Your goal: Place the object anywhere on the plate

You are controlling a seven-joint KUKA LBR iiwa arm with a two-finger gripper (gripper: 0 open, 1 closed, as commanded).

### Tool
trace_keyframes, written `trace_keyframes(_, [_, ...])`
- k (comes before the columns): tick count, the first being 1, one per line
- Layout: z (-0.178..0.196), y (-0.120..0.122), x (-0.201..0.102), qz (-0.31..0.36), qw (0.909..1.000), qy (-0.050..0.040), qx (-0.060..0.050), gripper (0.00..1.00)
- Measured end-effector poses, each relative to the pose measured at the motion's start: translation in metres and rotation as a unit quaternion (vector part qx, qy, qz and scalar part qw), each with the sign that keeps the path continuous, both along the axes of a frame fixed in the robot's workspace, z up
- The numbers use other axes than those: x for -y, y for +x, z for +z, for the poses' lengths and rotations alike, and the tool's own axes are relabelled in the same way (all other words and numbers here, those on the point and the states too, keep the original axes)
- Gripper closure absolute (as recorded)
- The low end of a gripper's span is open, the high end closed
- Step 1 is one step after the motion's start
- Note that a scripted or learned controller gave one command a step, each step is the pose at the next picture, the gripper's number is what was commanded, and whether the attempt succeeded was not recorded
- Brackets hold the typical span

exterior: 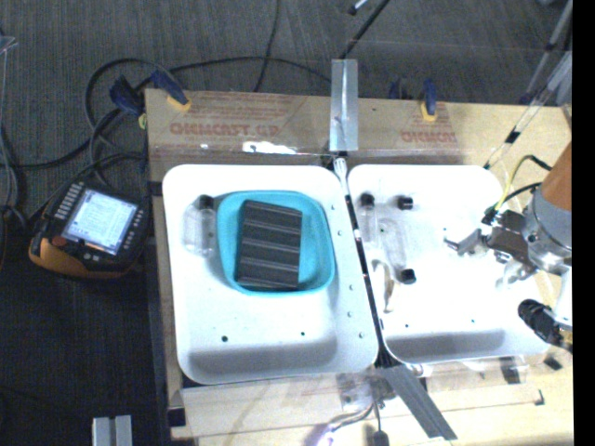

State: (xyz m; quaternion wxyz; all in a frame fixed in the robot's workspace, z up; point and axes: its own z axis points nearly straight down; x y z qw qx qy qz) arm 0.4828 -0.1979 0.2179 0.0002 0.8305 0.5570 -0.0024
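While arm (558, 203) reaches in, hand (483, 242) hovers over right bin (437, 342).

A pale wooden worktop (279, 119) seen from above, bearing two shallow white bins side by side. The left bin (265, 342) sits toward nine o'clock, the right bin (446, 328) toward three o'clock, their inner rims touching. A metal bar (344, 105) stands at twelve o'clock between them. Two clamps (167, 89) (428, 105) grip the worktop's far edge.
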Motion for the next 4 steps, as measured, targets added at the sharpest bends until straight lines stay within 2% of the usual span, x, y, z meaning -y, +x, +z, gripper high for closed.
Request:
trace_keyframes(1, [-0.038,0.0,-0.06,-0.151,0.9886,0.002,-0.001,0.0])
trace_keyframes(2, [0.011,0.0,-0.006,-0.07,0.9975,0.0007,0.0,0.0])
trace_keyframes(3, [-0.062,0.0,-0.046,-0.3,0.9539,0.0004,-0.001,0.0])
trace_keyframes(4, [-0.001,0.0,0.013,-0.25,0.9683,-0.0011,0.0,0.0])
